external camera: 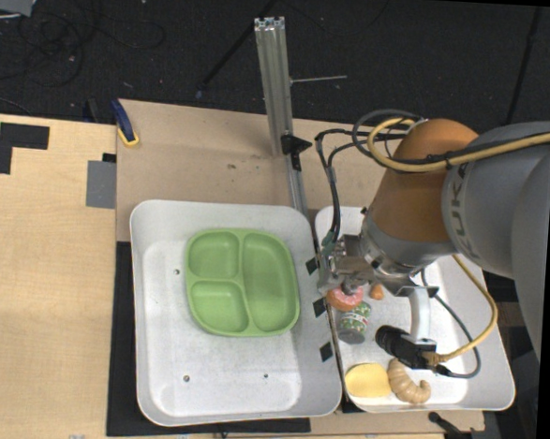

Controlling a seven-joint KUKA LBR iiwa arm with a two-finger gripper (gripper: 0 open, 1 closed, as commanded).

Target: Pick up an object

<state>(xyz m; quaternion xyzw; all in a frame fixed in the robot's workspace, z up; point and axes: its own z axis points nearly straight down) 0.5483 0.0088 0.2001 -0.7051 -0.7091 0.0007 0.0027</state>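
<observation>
My gripper [344,277] hangs low over the left side of the right bin [489,388], with the grey arm and its orange band above it. Directly beneath it lies a pink ring-shaped thing [347,299], touching or just under the gripper's tip. A clear greenish thing [354,322] sits right in front of the pink one. A small orange piece [378,291] lies just to the right. A yellow round thing [367,381] and a tan curved, croissant-like thing [410,382] rest at the bin's front edge. The arm hides the back of this bin.
The left bin [152,365] holds a green divided plate [242,283] near its middle. A metal post [281,111] rises behind the bins. The wall between the two bins runs close to the gripper's left.
</observation>
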